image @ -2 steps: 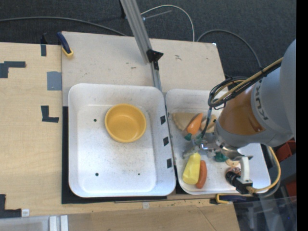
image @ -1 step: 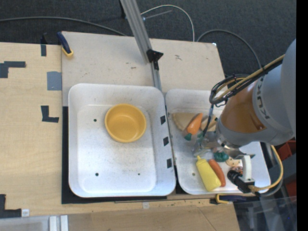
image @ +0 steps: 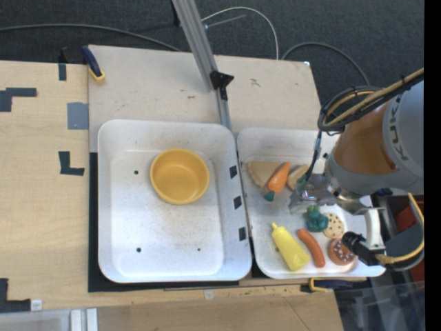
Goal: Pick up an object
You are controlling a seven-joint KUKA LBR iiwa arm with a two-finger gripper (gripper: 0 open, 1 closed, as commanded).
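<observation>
Objects for picking all lie in the right bin (image: 256, 143): a toy carrot (image: 278, 178) at about 11 o'clock in that bin, resting on a tan wedge (image: 258, 172); a yellow squeeze bottle (image: 289, 247) at 6 o'clock; a red sausage (image: 311, 247) just beside it; a green piece (image: 316, 219), a cracker-like disc (image: 334, 224) and a brown doughnut (image: 340, 252) toward 4 o'clock. The left bin (image: 110, 185) holds 1 yellow bowl (image: 180, 176) near its centre.

The gripper (image: 307, 197) hangs low over the right bin's middle, just above the green piece and at 5 o'clock from the carrot. Whether it is parted or closed cannot be told from this slanted view, and nothing is visibly caught in it.

My judgement: the reach into the bin is made, but no object is lifted; closing on 1 item and raising it remain.
</observation>
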